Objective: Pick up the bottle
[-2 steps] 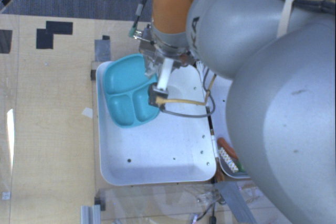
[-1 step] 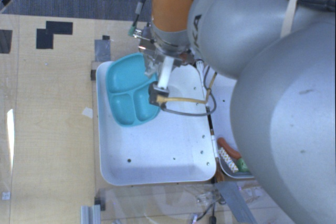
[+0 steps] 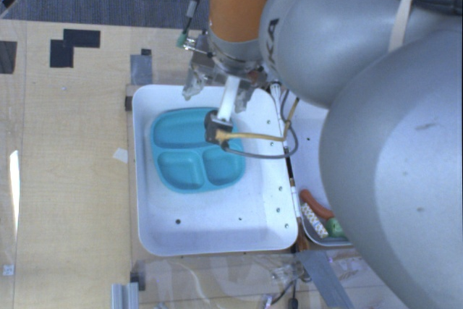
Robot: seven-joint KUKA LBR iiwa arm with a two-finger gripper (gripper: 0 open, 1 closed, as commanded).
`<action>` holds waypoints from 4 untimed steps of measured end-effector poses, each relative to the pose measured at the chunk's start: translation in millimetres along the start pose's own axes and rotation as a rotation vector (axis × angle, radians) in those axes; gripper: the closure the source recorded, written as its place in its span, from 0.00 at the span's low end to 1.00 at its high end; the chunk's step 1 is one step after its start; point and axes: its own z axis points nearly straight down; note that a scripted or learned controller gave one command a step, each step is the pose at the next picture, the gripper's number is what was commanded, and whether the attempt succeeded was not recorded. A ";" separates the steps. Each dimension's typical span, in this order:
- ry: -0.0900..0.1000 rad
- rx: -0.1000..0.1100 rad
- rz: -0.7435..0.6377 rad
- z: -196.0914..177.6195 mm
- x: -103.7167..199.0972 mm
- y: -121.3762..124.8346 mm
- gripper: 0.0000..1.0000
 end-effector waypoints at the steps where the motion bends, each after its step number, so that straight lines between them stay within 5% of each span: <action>1: 0.007 -0.001 0.354 51.4 -25.6 -121.4 0.00; 2: 0.022 -0.019 0.138 182.8 -11.4 -119.0 0.00; 3: 0.025 -0.012 0.256 182.6 -31.5 -98.2 0.00; 4: 0.030 -0.009 0.258 169.8 -29.9 -97.5 1.00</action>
